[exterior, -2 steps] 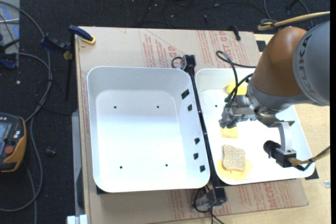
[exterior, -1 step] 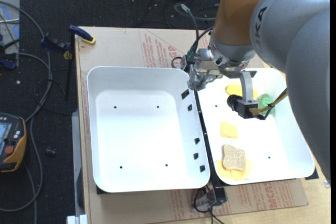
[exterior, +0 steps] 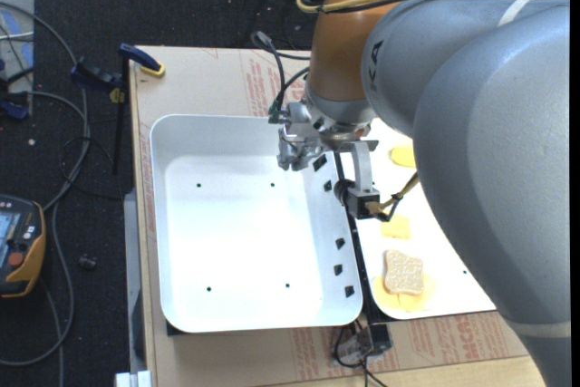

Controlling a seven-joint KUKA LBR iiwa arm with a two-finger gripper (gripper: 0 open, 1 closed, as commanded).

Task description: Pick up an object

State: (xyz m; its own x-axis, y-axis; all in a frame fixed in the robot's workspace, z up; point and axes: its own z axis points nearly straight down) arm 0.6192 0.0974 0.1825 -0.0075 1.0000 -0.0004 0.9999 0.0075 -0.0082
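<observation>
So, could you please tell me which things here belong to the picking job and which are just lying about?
Job: tan bread-like slice, yellow square, yellow disc, right bin.
Lying about: blue clamp, handheld meter.

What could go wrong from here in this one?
1. The gripper sits over the left bin, while the toast-like slice and yellow pieces lie in the right bin; a descent here may grab nothing.
2. It is close to the left bin's right wall and might strike it.
</observation>
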